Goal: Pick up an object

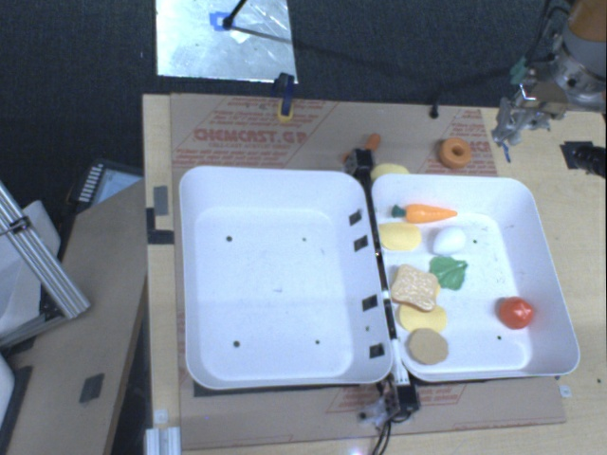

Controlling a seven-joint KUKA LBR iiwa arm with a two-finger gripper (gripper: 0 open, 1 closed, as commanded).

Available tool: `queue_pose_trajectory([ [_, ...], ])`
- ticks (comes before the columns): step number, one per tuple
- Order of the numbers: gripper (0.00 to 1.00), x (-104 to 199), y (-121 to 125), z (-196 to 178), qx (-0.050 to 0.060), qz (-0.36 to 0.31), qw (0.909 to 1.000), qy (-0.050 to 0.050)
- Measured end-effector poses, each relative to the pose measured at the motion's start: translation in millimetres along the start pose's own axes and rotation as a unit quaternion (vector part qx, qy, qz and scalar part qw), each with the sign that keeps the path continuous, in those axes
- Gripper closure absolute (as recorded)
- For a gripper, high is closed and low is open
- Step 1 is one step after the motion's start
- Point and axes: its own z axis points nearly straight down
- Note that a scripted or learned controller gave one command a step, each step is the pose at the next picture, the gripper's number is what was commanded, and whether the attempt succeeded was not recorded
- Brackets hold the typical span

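While the claw [517, 112] hangs above the table [313, 126] beyond the right bin [541, 254], the pick looks not yet begun. Whether it is spread or closed cannot be told; it touches nothing. The carrot [429, 213], tomato [515, 312] and cracker [415, 287] lie in that bin. Next it must swing inward and descend over one.

I'm looking down on a robotics lab bench, not a kitchen. Two white bins [275, 273] sit on a cardboard sheet [247, 131] printed with red lettering, clamped at its far edge by a blue-and-yellow clamp [284, 98]. The food right of the bins' join is plastic toys [422, 287]. Left of the bins stands an aluminium rail [38, 263]; beyond them lies dark carpet [398, 36].
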Motion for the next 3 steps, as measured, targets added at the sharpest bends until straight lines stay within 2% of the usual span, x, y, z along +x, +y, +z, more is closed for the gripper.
queue_pose_trajectory([
  [1,1.0,98.3,-21.5,94.8,0.004,-0.007,1.0,0.003],
  [2,1.0,134.6,0.6,112.7,-0.001,-0.005,1.0,0.002],
  [3,1.0,180.2,0.0,116.4,-0.001,-0.005,1.0,0.002],
])
